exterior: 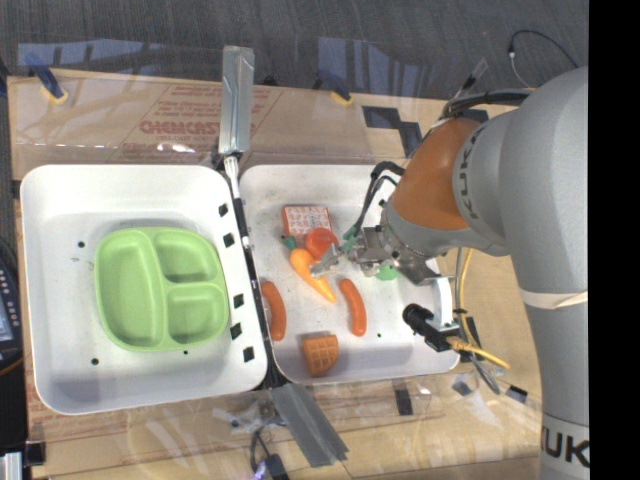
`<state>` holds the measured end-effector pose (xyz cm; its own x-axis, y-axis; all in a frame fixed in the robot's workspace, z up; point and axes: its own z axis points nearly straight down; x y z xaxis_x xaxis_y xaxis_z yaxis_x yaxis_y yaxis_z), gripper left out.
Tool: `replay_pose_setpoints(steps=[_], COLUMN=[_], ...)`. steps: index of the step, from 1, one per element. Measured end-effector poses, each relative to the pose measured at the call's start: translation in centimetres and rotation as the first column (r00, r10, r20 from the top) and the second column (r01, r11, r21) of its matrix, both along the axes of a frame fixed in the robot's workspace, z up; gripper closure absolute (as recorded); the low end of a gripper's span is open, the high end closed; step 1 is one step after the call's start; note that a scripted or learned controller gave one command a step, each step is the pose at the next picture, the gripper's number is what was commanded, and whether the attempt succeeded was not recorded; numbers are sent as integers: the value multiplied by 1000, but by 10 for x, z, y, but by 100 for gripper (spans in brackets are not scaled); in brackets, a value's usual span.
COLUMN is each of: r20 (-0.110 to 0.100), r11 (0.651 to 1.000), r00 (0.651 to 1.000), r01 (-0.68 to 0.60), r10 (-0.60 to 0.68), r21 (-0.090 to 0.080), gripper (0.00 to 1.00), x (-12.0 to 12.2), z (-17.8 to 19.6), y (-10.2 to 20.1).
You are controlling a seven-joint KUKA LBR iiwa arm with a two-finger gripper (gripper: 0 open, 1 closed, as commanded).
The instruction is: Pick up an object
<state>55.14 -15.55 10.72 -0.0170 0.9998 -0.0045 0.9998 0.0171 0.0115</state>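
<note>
The right bin [400, 353] holds several toy foods. A patterned red box [306, 216] lies at the back, with a red tomato-like piece [320, 240] just in front of it. An orange carrot [310, 273] lies slantwise below them. One red sausage [352, 306] lies mid-bin and another [274, 310] lies along the left wall. A waffle piece [320, 353] sits near the front edge. My gripper [335, 258] hangs low over the bin, right beside the tomato piece and the carrot's upper end. Nothing is visibly lifted.
The left bin [50, 208] carries a green divided plate [160, 288]. A small green item [388, 273] peeks out under the wrist. The arm's grey body and orange band [440, 183] cover the right bin's right side. Cables [470, 348] hang by the front right corner.
</note>
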Motion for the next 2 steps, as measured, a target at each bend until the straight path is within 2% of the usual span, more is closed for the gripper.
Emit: replay_pose_setpoints(steps=[1,2], r20=[-12,-39], r11=[966,953], r00=[966,953], r01=[-258,-302], r10=[258,302], r21=[5,12], gripper=[0,0], x=[18,76], z=[-15,-17], y=[38,50])
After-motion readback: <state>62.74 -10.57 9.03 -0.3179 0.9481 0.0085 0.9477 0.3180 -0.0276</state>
